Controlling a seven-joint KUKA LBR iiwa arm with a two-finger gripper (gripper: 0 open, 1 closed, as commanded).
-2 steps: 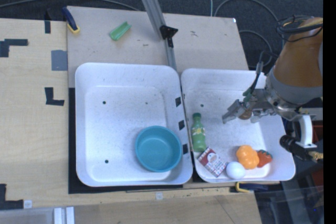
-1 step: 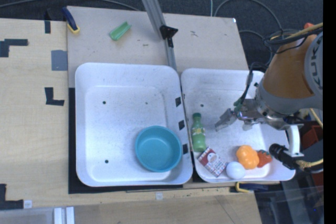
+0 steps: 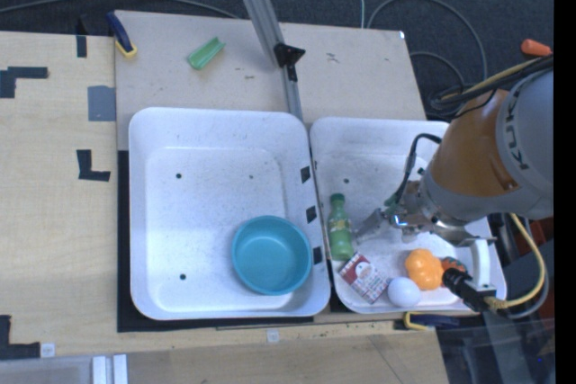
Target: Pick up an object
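End effector (image 3: pixel 371 225) lowered into the right bin (image 3: pixel 360 144), just beside the green bottle (image 3: pixel 339 227).

The grey arm (image 3: pixel 490 153) is seen reaching in over the right bin, and nothing is seen between the fingers (whether they are spread or pressed together cannot be told). The green bottle lies along that bin's left wall; a red-and-white packet (image 3: pixel 362 276), a white egg-like object (image 3: pixel 404 290) and an orange object (image 3: pixel 423 268) are clustered at the near edge. A blue bowl (image 3: pixel 271 254) sits in the left bin (image 3: pixel 193 135).
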